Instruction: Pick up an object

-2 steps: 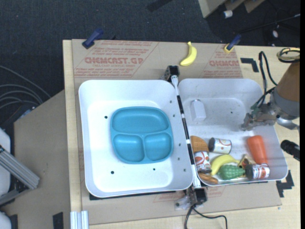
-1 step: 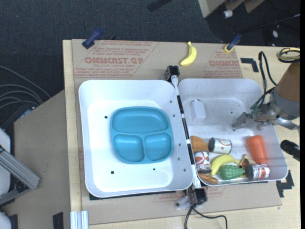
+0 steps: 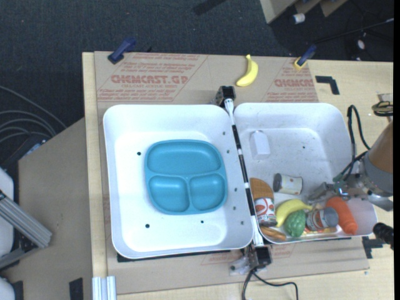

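red "CHEMCAST GP" print on the brown board point(image 3: 150, 80), repeated at right

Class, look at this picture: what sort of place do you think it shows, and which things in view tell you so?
Probably a robotics lab test bench, not a kitchen. Two white bins sit on a board, toy food such as a banana lies about, loose cables run over the dark floor, and a robot gripper reaches into the right bin.

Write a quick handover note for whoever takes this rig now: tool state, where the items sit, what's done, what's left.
Tool: low in the right bin, at its near right corner, by the orange carrot; grip state unclear.
Items: can, yellow banana, green piece and small cylinder clustered along the near edge.
Left bin: blue divided plate.
Done: nothing visibly lifted.
Left: grasp one item and raise it.
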You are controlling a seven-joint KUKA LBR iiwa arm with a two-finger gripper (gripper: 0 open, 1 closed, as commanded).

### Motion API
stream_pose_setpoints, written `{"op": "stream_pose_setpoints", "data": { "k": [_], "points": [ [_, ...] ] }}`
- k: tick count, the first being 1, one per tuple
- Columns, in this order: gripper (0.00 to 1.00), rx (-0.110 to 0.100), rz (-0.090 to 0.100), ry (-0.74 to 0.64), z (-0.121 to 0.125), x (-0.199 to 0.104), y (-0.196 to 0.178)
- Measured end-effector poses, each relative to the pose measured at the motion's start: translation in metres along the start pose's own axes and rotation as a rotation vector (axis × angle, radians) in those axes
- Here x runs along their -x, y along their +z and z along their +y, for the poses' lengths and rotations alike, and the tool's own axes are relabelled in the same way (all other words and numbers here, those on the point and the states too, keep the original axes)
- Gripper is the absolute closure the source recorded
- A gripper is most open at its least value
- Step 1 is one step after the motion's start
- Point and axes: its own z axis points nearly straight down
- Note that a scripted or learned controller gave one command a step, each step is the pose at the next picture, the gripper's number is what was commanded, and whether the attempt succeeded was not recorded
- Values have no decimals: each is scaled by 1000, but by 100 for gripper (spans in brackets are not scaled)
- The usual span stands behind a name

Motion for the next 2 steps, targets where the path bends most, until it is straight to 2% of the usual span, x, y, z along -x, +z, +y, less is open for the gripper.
{"op": "stream_pose_setpoints", "data": {
  "k": [1, 2],
  "points": [
    [100, 13, -12, 2, 3, 3, -11],
    [100, 4, -9, 1, 10, -109, -60]
  ]
}}
